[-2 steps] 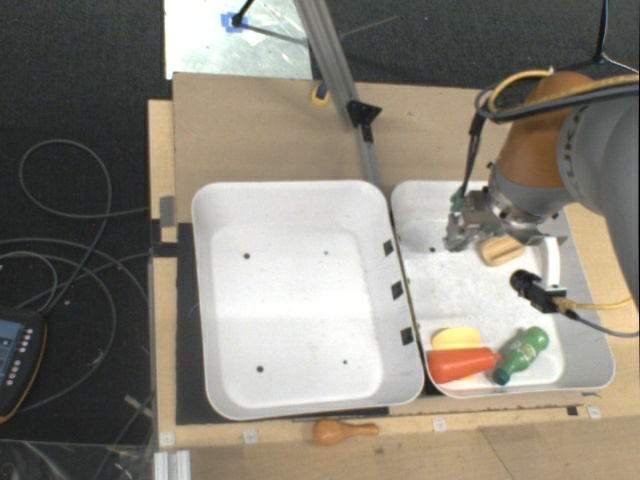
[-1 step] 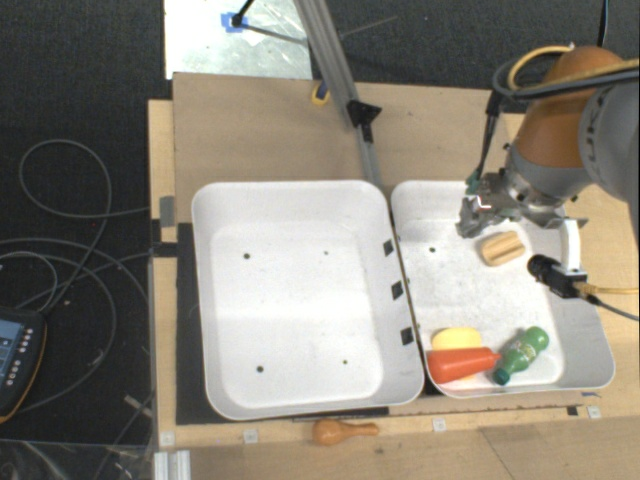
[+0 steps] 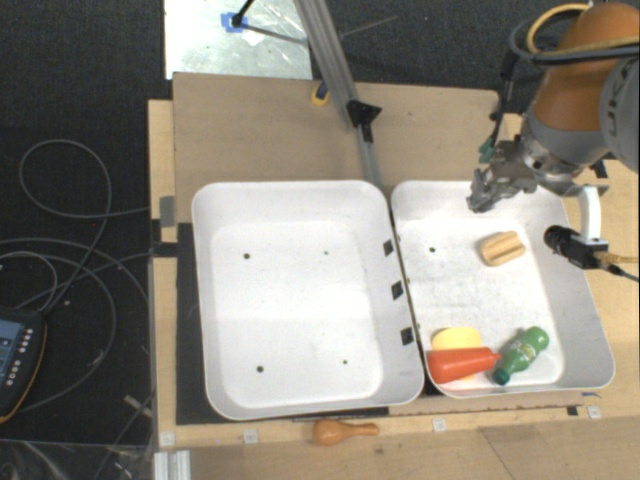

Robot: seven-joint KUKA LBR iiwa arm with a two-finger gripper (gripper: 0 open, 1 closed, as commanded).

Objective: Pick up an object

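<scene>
Two white bins [image 3: 300, 203] on a brown bench [image 3: 420, 108], dark carpet around; jaws' state unclear.

A rounded orange band [image 3: 597, 30] is seen above the grey wrist [image 3: 568, 133]; black and yellow cables [image 3: 540, 30] are looped beside it; a small dark metal gripper [image 3: 487, 192] is mounted below the wrist.

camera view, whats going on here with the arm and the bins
A robot arm reaches in from the right, its gripper hanging over the far end of the right bin with nothing between its fingers. Close by lies a tan block. At that bin's near edge sit a yellow piece, an orange carrot and a green bottle. An orange toy lies on the bench in front of the bins.
</scene>
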